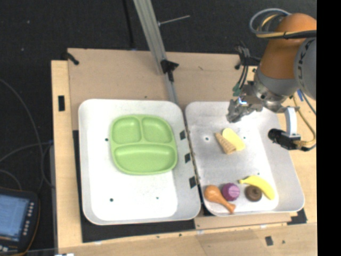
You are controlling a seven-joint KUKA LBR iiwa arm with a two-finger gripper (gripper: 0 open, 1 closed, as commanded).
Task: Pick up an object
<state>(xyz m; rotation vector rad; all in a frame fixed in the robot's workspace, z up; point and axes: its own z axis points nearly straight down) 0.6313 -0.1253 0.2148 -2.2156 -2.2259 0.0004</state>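
The gripper (236, 112) hangs over the right bin's (277, 159) far edge; whether its jaws are wide or narrow, I cannot tell. Open floor surrounds the ice-cream cone (229, 141); the banana (260, 186) crowds the near edge.

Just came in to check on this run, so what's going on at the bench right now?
The grey arm's pincer hangs over the far part of the right-hand white bin, above a yellow ice-cream-cone toy, with nothing visibly held. Along that bin's near edge lie a yellow banana, a brown doughnut, a purple round toy and an orange pear-shaped toy. The left-hand white bin holds a green divided plate.
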